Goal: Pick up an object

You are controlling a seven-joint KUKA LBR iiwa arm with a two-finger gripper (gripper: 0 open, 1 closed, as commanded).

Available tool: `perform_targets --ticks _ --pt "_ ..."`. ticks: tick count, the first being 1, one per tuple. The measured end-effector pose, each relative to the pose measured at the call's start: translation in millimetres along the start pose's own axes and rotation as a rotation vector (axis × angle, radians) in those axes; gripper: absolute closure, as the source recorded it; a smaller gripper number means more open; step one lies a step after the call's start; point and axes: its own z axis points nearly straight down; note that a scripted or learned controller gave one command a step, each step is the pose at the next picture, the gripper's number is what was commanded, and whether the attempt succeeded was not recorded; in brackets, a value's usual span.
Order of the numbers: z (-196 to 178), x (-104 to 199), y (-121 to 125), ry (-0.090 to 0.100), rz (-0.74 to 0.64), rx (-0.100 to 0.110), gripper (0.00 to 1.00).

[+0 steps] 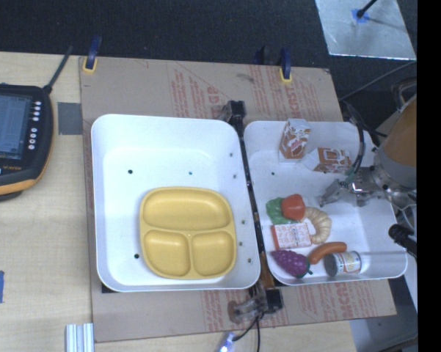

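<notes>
The right white bin [268, 149] holds several small items. A red-and-white carton [294, 139] and a brown packet [330, 160] lie at its far end. A red pepper with a green top [289, 207], a pale bread roll [322, 224], a red-and-white packet [292, 235], a purple eggplant [290, 261], an orange sausage [327, 251] and a small can [345, 262] crowd the near end. My gripper [343, 191] hovers over the bin's right half, between the brown packet and the bread roll, and nothing is visibly held in it.
The left white bin [117, 152] carries a yellow divided plate [188, 232]. Both bins rest on a cardboard sheet [176, 86] held by clamps. A control tablet [11, 138] lies on the bench at the far left.
</notes>
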Motion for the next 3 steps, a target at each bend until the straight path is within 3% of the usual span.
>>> perform_targets --ticks 1,2,3 --pt "5 40 72 0.000 -0.002 -0.001 0.00" --pt "8 7 99 0.030 0.000 0.046 0.00" --pt "8 7 99 0.029 -0.001 0.046 0.00"
